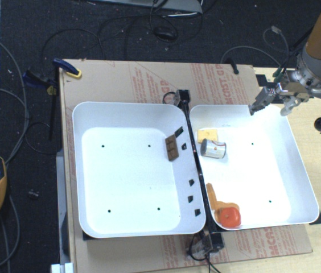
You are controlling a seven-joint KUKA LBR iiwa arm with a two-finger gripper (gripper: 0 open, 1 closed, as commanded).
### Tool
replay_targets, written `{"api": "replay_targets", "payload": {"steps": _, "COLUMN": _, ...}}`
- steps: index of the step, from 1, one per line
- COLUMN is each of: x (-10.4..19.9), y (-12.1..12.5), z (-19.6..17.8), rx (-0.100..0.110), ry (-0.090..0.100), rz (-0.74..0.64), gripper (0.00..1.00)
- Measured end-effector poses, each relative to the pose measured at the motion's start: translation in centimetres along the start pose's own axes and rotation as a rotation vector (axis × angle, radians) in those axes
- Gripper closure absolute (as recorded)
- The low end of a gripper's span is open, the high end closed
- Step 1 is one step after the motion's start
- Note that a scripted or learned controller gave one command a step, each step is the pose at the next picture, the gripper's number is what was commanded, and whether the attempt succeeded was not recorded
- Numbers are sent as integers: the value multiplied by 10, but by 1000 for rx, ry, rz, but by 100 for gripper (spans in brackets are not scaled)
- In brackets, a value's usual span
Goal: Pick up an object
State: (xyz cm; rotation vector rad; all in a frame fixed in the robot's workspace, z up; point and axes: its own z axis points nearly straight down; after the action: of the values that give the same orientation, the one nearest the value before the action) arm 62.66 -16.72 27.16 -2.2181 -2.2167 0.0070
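Fingers spread and pinching nothing, the gripper [271, 102] hangs over the far right corner of the right bin [274, 169], at the end of the grey arm [320, 50] with its orange band. Inside that bin, a yellow block [208, 135] lies near the dividing wall with a small grey-and-white can [213, 149] on its side touching it just in front. An orange-red ball [229, 215] with a tan handle [213, 197] sits in the near left corner. The left bin [126, 175] holds a brown chocolate-like bar [172, 148] against its right wall. Both bins rest on a cardboard sheet [149, 78].
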Motion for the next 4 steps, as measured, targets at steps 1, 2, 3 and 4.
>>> {"api": "replay_targets", "payload": {"steps": 1, "x": 0, "y": 1, "z": -4, "rx": -8, "ry": -1, "rz": -1, "gripper": 0}}
{"api": "replay_targets", "payload": {"steps": 2, "x": 4, "y": 3, "z": 58, "rx": -2, "ry": 0, "rz": -1, "gripper": 0}}
{"api": "replay_targets", "payload": {"steps": 3, "x": 7, "y": -2, "z": 102, "rx": -3, "ry": 0, "rz": -1, "gripper": 0}}
{"api": "replay_targets", "payload": {"steps": 4, "x": 14, "y": 6, "z": 156, "rx": -2, "ry": 0, "rz": -1, "gripper": 0}}
